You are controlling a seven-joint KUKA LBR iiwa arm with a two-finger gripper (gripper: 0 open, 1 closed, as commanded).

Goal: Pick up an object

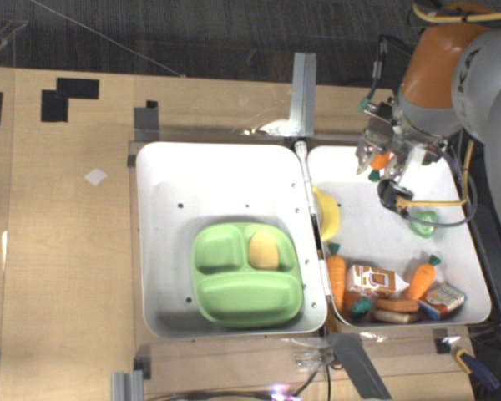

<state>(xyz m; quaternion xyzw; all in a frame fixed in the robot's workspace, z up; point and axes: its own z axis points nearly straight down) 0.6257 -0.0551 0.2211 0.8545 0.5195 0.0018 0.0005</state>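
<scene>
One tool (382, 164) hovers above right bin (451, 232).

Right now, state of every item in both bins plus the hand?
hand: raised over right bin, small orange piece at its tip
green tray: flat in left bin
yellow lemon: in tray's upper right compartment
banana: against right bin's left wall
two carrots: lying by the carton
</scene>
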